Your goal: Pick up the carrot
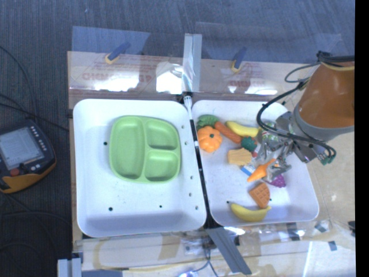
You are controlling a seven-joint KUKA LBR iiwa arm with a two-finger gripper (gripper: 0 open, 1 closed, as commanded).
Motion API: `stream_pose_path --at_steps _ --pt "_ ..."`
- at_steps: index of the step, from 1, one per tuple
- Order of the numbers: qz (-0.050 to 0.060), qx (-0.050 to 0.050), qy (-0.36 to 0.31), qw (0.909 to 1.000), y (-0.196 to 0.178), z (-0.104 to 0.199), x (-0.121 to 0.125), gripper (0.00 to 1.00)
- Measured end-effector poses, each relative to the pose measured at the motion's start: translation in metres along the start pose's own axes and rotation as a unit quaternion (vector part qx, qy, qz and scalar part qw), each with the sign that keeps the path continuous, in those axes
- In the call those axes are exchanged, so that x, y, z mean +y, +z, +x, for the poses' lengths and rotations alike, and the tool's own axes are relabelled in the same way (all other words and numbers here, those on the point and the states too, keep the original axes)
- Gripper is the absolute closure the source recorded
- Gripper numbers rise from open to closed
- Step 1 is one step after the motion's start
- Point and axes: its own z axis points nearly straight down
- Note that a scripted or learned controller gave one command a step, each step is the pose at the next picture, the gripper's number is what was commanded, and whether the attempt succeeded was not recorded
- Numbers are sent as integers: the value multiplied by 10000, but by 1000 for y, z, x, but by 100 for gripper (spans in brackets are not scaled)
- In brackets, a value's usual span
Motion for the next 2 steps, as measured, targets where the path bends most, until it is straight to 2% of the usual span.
stream_pose_path --at_steps 2 --pt "-9 -17 10 10000 -16 -3 2 100"
